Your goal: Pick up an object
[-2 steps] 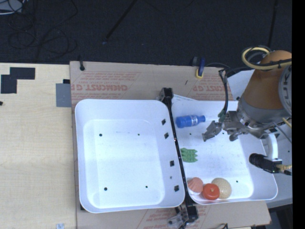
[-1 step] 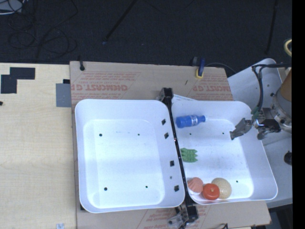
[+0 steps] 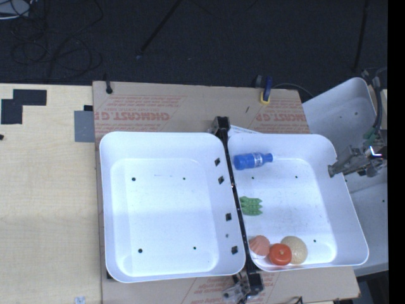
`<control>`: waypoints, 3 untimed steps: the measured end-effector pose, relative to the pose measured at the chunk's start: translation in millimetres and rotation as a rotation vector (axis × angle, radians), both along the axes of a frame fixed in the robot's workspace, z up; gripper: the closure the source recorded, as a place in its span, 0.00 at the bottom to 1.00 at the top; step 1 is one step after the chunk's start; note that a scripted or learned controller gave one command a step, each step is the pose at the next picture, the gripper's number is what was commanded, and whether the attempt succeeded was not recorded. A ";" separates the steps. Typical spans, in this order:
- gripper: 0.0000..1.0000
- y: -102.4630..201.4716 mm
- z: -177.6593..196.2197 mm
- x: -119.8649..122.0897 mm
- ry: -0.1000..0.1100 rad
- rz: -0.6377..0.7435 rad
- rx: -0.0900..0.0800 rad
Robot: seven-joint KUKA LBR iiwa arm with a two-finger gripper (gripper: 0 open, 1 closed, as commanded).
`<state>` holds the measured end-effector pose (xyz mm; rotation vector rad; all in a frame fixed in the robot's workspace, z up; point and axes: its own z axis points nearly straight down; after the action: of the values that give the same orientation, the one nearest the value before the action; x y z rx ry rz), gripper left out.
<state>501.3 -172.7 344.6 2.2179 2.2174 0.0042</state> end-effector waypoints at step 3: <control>0.00 -41.1 30.6 -2.4 0.006 -0.001 0.001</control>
<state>498.9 -213.8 375.2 2.2226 2.2202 -0.0014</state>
